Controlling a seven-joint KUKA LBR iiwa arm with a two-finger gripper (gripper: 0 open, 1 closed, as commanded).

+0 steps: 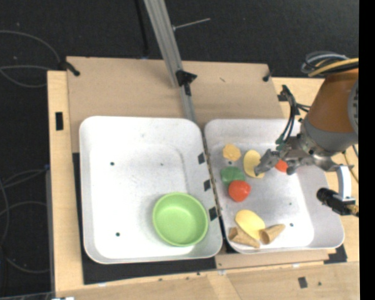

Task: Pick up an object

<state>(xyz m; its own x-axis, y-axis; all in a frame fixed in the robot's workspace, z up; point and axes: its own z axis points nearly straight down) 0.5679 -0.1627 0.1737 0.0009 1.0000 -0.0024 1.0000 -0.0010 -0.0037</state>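
**Right bin's pretty crowded, tool parked over the yellow stuff**

The tool (267, 165) is seen low over the right bin (312, 230), at the edge of a pale yellow piece (251, 162). Whether anything is gripped can't be told from this angle, so that's left open.

Around it, quite a bit is packed in: a smaller yellow piece (231, 152) lies just to the left, a green object (232, 174) sits below that, and a red ball-like thing (239, 191) is touching or nearly touching the green one. Nearer the front wall, a yellow lump (249, 221) is found beside two tan cone-shaped pieces (262, 235). An orange bit (281, 165) is seen right by the tool, but it can't be told if that's an object or part of the rig.

The left bin (112, 142) carries a green bowl (179, 219) near its front right corner.

Both bins are set on a light wooden worktop (125, 86), with a metal post (165, 36) rising behind them and dark floor with loose cables (12, 55) around.
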